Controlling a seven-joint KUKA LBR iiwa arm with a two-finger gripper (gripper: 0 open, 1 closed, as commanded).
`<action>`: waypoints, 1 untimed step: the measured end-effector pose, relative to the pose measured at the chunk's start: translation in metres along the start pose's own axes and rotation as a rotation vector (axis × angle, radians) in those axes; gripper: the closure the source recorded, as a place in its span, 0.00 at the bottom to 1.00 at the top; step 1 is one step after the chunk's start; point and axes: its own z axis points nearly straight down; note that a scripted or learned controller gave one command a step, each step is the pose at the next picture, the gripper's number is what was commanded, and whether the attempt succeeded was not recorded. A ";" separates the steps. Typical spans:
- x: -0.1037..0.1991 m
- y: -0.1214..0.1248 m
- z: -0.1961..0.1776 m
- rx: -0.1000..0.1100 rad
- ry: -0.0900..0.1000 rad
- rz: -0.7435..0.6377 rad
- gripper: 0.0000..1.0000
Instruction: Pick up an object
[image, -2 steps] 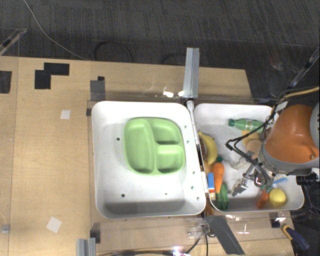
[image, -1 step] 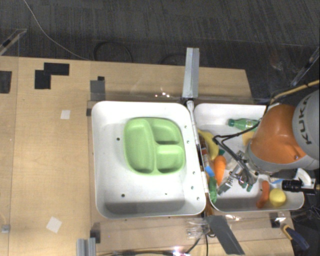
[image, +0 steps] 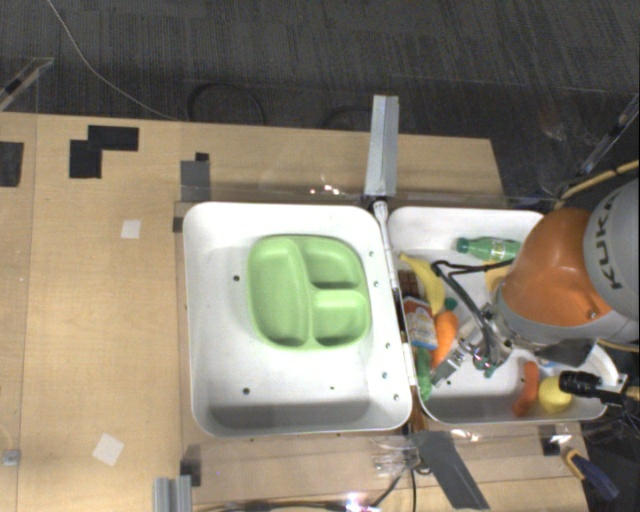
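The arm (image: 560, 275) hangs low over the right bin (image: 470, 405), coming in from three o'clock, and the gripper (image: 472, 355) is down among the clutter near the bin's floor, so this looks like the reach-and-grasp step, nothing lifted yet. I cannot tell whether the fingers are apart or together; the metal parts there are too tangled with cable to read, and nothing plainly sits between them. The likely pick is the carrot (image: 444, 336), lying just at nine o'clock of the gripper, with a banana (image: 428, 281) at eleven o'clock and a green bottle (image: 488, 246) up at twelve along the far wall. A lemon (image: 555, 396) and a small orange piece (image: 527, 389) sit at four o'clock near the front rim. Next, I'd judge, it needs a firm close on one item and a straight lift, since the divider wall between the bins is close at nine o'clock and the heap crowds that side. The left bin (image: 215, 330) holds a green tray (image: 305, 290) with bare floor around it, giving open room
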 end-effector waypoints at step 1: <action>-0.014 0.012 0.001 0.004 0.004 0.101 0.00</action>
